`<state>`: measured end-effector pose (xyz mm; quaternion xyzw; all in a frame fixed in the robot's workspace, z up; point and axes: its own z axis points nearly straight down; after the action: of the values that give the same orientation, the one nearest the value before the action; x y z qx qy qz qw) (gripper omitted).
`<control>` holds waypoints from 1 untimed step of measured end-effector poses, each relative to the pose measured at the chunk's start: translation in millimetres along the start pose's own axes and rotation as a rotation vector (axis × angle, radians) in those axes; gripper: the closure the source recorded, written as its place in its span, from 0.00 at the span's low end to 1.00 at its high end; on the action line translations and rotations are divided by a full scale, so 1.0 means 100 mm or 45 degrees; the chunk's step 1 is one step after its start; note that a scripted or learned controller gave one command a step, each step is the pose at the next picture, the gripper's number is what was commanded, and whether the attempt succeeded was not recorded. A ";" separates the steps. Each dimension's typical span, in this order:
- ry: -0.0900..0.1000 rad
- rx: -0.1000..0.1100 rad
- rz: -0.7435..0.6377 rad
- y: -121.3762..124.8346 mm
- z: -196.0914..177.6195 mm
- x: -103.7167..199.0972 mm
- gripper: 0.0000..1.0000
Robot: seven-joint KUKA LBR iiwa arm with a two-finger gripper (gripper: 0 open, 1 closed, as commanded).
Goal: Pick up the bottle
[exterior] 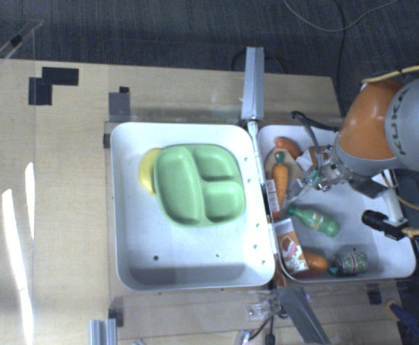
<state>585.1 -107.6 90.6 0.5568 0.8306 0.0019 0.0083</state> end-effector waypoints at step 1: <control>0.004 -0.004 -0.132 -0.57 -0.01 0.25 0.00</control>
<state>522.9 -106.4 90.4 0.5131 0.8583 0.0035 0.0079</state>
